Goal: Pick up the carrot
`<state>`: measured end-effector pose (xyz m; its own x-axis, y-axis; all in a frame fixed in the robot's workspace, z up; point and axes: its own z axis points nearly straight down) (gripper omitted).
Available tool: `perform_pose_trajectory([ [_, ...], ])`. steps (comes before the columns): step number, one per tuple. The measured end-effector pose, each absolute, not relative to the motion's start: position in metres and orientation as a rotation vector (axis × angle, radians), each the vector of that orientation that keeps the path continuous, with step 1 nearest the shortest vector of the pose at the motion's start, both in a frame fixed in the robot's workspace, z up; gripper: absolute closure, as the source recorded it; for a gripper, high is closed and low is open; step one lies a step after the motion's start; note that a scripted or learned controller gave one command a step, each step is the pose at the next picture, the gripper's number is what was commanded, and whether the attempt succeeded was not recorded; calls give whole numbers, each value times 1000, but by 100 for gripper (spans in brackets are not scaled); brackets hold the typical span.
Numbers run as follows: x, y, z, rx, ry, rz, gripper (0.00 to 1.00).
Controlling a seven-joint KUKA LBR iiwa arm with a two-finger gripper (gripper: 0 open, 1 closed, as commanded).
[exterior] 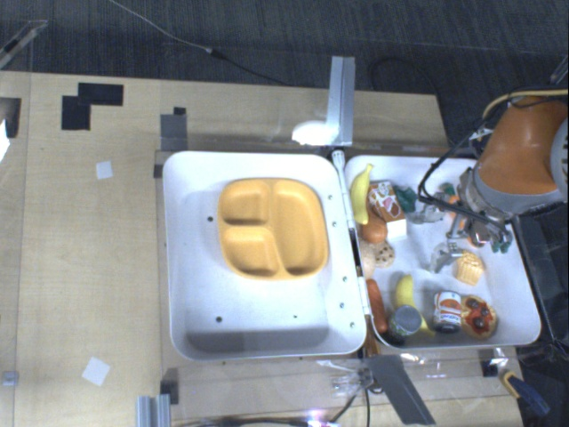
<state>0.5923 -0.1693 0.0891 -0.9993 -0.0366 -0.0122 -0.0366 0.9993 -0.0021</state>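
Carrot [377, 299] lies along the right bin's [524, 278] left wall, below the banana [360, 194]. My gripper [449, 256] hangs well apart, near the bin's middle; I cannot tell its finger state.

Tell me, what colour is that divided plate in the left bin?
Yellow-orange, plain with no pattern; the divided plate shows clearly in the camera view.

Tray [267, 228] in left bin [191, 265], carrot [377, 300] in right bin [520, 283]

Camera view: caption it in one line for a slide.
End effector hovers in the right bin; carrot lies by its left wall; yellow tray sits in the left bin.
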Motion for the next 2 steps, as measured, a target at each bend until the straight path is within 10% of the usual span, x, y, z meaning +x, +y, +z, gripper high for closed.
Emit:
perform_pose_trajectory([
  [1, 510, -165, 90, 80, 3123, -5, 0],
  [2, 595, -199, 89, 680, 3053, 1, 0],
])
